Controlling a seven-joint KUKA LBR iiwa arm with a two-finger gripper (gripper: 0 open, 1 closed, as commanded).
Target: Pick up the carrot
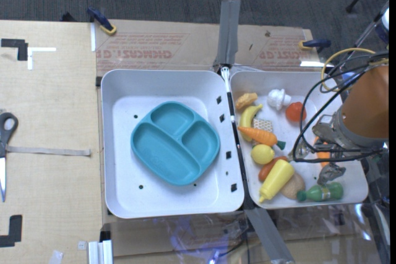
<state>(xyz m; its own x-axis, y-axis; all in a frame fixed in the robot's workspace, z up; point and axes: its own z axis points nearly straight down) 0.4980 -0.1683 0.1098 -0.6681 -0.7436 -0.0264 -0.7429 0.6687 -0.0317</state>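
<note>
Since the carrot (260, 135) lies in the right bin (356, 198) left of the gripper (330, 171), its long axis slants from upper left to lower right. Whether the gripper grasps anything cannot be told.

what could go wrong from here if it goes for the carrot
1. The orange toy carrot lies hemmed in by the yellow plastic banana, the yellow lemon and a beige waffle piece, so the fingers could nudge or catch a neighbour instead.
2. The two-finger gripper sits to the right of the carrot, over the white right-hand bin, near a green toy vegetable; moving across may knock the crowded toys.
</note>
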